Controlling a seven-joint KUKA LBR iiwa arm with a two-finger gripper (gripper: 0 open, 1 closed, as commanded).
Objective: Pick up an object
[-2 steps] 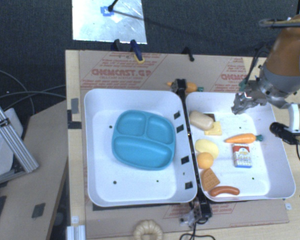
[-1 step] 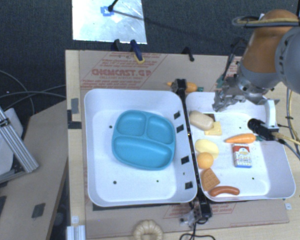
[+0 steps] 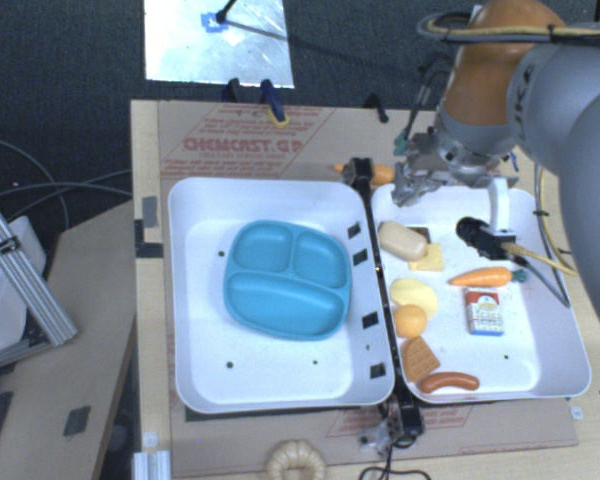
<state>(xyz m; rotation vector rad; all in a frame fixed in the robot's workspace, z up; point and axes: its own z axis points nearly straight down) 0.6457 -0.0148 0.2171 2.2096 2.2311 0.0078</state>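
sausage [image 3: 448, 381] at right bin's [image 3: 555, 363] front, gripper [image 3: 412, 190] above far corner

I see two bins side by side on the worktop [image 3: 230, 133]. The left bin [image 3: 195, 268] holds a divided tray [image 3: 285, 278]. In the right bin [image 3: 550, 338], a bread roll [image 3: 402, 240] lies at the back left, a carrot [image 3: 480, 278] right of it, and a sausage [image 3: 448, 381] at the front.

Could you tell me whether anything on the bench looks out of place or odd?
Two things sit outside the bins: a pale ring-shaped doughnut toy on the cardboard at the near edge, and a small orange item behind the right white bin's far rim. Nothing looks spilled or damaged.
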